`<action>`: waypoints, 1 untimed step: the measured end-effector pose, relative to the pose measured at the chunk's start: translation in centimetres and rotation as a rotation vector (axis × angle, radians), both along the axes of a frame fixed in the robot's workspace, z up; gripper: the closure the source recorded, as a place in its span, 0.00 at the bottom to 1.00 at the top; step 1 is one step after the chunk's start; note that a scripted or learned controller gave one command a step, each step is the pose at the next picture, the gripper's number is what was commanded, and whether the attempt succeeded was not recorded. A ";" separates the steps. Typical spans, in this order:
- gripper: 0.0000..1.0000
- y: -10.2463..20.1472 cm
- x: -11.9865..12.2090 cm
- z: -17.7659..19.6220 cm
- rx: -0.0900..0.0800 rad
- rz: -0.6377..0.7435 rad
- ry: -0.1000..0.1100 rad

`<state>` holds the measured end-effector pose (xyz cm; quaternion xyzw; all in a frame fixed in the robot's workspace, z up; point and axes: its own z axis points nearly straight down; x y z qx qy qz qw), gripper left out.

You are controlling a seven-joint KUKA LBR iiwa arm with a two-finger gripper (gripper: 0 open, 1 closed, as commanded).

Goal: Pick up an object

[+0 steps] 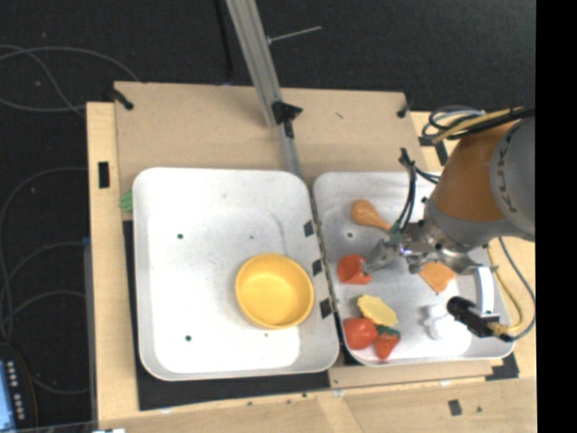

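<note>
Red toy (352, 269) in right bin (361, 192), just beside gripper (386, 253), not yet lifted: nothing seen between fingers, whether spread or closed impossible to tell, so grasp and lift judged yet to come.

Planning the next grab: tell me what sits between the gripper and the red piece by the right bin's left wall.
Nothing visible does. The gripper hangs just right of the small red toy piece, with bare white bin floor between them.
</note>
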<state>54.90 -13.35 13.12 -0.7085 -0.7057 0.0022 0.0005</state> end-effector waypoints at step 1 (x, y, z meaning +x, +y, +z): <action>0.00 0.0 0.4 -2.6 0.004 0.003 -0.011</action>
